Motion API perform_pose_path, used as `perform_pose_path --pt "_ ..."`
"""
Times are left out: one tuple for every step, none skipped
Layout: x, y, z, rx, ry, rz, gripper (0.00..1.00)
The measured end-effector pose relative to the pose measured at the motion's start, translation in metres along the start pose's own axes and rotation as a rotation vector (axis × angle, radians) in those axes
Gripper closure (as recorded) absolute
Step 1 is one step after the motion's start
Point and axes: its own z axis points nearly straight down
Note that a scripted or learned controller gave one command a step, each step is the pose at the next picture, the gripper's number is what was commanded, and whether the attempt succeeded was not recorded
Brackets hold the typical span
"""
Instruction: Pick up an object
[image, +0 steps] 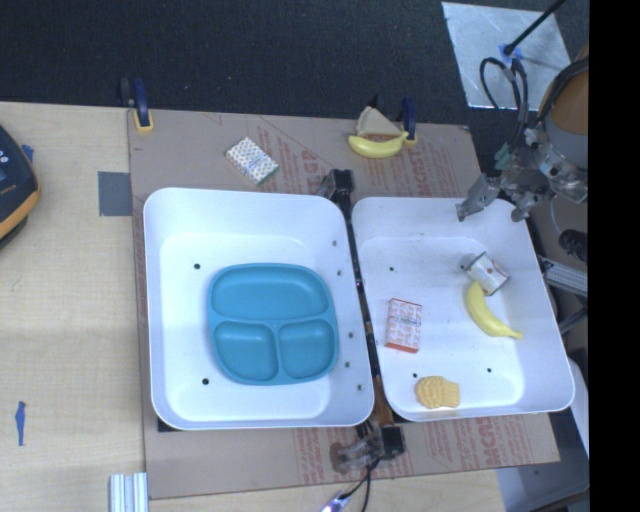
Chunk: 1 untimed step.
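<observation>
My gripper hangs over the back rim of the right bin, fingers spread open and nothing between them. Below it in that bin lie a small grey-and-white box and a yellow banana touching it. Further left lies a red-and-white packet. A yellow biscuit-like piece sits near the front wall. The gripper is apart from all of them.
The left bin holds a blue divided plate. Behind the bins on the cardboard lie a second banana and a patterned packet. A yellow-and-black device sits at the far left.
</observation>
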Motion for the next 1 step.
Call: perform_pose_path --pt "-0.0302 -0.0264 0.1200 0.003 0.000 0.000 0.00"
